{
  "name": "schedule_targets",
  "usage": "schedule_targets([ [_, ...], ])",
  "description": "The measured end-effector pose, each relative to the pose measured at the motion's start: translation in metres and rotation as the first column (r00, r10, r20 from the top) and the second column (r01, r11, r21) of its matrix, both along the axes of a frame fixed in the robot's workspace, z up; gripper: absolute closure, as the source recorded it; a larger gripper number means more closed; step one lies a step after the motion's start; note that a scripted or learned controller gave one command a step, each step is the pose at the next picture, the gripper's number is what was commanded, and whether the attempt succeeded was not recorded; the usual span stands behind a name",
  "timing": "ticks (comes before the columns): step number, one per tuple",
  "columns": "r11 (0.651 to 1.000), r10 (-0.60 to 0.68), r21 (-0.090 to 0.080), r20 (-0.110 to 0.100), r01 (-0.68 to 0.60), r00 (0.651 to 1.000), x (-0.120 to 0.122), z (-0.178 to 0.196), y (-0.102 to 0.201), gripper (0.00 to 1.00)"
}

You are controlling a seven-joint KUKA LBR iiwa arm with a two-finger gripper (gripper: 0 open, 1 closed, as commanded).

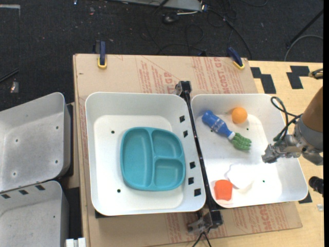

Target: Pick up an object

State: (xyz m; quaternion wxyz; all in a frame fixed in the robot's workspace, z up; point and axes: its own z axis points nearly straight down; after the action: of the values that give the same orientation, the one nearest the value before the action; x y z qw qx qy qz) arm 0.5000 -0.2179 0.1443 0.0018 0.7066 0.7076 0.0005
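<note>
The right bin (280, 187) holds an orange ball (239, 115) at the back, a blue brush with a green head (225, 130) lying slantwise in the middle, a white object (240, 178) toward the front and an orange-red cup (223, 189) at the front left. My gripper (271, 155) hangs over the right side of this bin, to the right of the brush and above the white object. Nothing shows between its fingers.
The left bin (103, 112) holds a teal divided tray (152, 158). A black divider (194, 148) runs between the bins. Two spare white lids (31, 138) lie off the bench at the left. Clamps (102, 55) hold the board's back edge.
</note>
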Motion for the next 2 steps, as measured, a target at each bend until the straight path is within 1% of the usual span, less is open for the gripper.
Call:
schedule_targets([
  [1,1.000,0.002,-0.001,0.004,-0.002,1.000,0.008,0.059,0.007,1.00],
  [2,1.000,0.001,-0.002,0.003,-0.001,1.000,0.005,0.114,-0.003,1.00],
])
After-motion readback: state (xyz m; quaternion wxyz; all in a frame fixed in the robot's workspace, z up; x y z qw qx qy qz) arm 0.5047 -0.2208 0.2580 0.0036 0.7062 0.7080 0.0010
